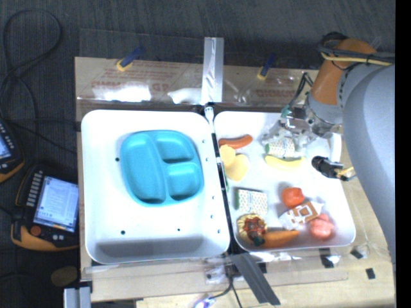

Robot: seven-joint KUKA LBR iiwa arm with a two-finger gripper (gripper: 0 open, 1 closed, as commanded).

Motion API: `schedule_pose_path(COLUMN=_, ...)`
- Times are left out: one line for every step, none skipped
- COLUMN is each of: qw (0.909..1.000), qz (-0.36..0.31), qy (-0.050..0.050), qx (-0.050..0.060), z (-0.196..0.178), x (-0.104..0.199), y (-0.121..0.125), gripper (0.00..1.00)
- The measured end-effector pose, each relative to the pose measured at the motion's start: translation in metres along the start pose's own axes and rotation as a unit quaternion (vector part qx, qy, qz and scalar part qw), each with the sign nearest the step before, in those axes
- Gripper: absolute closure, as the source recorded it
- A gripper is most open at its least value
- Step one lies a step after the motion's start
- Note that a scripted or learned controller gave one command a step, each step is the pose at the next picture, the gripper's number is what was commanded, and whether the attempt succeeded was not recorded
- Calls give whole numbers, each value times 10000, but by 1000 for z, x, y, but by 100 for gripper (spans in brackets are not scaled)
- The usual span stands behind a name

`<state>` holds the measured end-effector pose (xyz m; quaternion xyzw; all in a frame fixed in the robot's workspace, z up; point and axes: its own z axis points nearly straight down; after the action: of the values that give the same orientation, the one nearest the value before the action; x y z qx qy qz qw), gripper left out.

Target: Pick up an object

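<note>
My gripper (287, 136) hangs over the back of the right bin (343, 201), reaching in from the right. It looks open, with one finger on each side of a small pale green-and-white packet (282, 148). The packet lies just below the fingers, and I cannot tell whether they touch it. A yellow banana-shaped piece (284, 162) lies right in front of the packet.
The right bin also holds an orange sausage (235, 141), a yellow fruit (236, 165), a white-green box (252, 201), a red tomato (292, 196), a pink piece (321, 224), a carrot (280, 238) and a round dark piece (250, 225). A blue divided tray (160, 165) lies in the left bin (103, 236).
</note>
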<state>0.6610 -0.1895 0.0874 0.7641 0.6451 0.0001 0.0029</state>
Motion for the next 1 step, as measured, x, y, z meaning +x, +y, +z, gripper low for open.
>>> schedule_pose_path(qw=10000, qz=-13, qy=-33, qx=10, z=-9, x=0, y=0, gripper=100)
